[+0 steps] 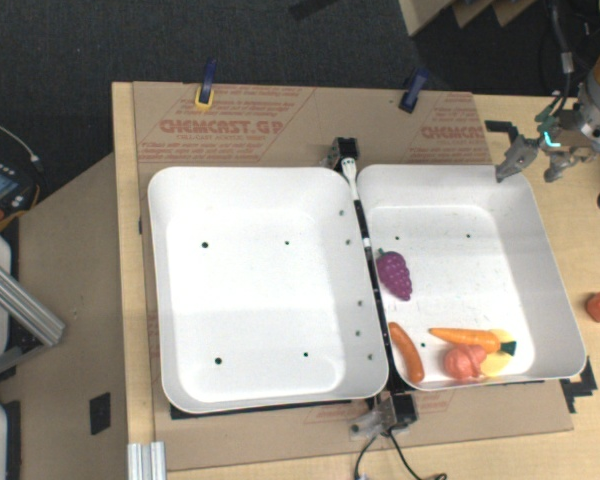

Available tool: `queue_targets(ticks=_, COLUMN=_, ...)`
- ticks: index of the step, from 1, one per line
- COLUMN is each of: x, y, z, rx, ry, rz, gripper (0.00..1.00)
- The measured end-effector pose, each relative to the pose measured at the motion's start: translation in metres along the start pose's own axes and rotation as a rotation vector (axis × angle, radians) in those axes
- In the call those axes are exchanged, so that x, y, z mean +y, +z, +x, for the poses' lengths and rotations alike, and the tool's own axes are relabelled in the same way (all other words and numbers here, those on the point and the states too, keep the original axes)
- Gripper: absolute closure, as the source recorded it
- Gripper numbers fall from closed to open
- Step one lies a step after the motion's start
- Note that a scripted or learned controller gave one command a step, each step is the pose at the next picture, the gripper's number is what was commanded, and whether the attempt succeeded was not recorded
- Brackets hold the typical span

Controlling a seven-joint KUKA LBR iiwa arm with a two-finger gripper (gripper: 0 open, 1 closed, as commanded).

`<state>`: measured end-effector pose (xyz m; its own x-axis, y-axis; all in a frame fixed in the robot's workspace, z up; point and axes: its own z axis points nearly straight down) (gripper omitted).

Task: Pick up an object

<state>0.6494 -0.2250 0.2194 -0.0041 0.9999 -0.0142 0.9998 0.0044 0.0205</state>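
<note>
The gripper (533,158) hangs with its fingers spread apart and nothing in them, up past the far corner of the right bin (540,268) — likely waiting to reach down for the toy food — purple grapes (394,274), carrot (464,337) — near the front.

Dark grey carpet floor (130,28) around a brown cardboard-topped bench (280,113).

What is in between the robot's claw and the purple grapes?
Nothing but bare white bin floor. In the camera view the gripper, fingers spread, hangs over the bin's far right corner, and the grapes lie by its left wall.
</note>
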Motion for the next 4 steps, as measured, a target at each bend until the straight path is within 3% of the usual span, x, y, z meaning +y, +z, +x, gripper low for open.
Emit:
queue_targets(ticks=1, x=0.001, y=-0.011, z=-0.001, rx=-0.002, ry=0.0, rz=-0.005, gripper=1.0)
queue_targets(ticks=2, x=-0.027, y=0.025, z=0.043, rx=0.016, ry=0.003, rz=0.026, gripper=1.0)
queue_targets(ticks=3, x=-0.026, y=0.024, z=0.041, rx=0.014, ry=0.004, rz=0.021, gripper=0.0)
queue_targets(ticks=4, x=-0.025, y=0.012, z=0.041, rx=0.013, ry=0.003, rz=0.017, gripper=1.0)
